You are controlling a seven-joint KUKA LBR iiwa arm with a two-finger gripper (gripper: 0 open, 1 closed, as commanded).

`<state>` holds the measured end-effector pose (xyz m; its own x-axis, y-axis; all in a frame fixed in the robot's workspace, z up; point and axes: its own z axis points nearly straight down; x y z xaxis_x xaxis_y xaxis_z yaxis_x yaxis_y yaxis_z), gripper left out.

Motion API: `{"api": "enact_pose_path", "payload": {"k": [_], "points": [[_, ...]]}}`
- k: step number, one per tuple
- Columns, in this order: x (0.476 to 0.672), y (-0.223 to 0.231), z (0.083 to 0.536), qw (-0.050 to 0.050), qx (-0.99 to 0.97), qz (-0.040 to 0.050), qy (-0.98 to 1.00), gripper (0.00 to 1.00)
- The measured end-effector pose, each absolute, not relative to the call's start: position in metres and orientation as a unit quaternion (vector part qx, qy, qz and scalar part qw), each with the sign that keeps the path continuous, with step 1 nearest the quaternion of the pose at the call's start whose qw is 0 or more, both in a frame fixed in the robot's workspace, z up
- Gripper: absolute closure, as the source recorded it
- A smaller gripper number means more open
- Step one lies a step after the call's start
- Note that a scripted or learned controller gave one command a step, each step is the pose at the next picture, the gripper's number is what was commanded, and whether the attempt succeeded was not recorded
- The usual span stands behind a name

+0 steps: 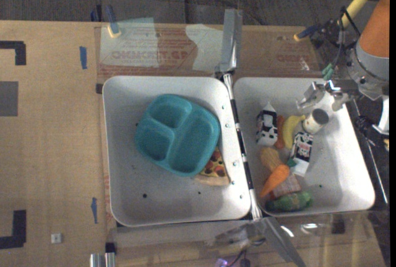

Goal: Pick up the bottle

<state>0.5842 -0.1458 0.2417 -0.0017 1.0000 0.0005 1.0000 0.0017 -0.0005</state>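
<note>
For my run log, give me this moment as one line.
task: pick up bottle | gripper: above right bin's far edge | bottle: lying among toy food, ungrasped | left bin: teal plate, pizza slice

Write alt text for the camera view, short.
The arm's gripper hovers over the right bin, by a cow-print bottle. That bin also holds a cow-print carton, banana, carrot and other toy food. The left bin holds a teal divided plate lying partly over a pizza slice.

Grey arm [371,64], orange band, yellow cables, pale end effector [322,101].
</note>
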Motion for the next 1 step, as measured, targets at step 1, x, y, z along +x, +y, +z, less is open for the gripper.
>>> {"api": "enact_pose_path", "payload": {"k": [1], "points": [[0.5752,-0.0987,0.3303,-0.001,-0.809,-0.0002,-0.588,0.0]]}}
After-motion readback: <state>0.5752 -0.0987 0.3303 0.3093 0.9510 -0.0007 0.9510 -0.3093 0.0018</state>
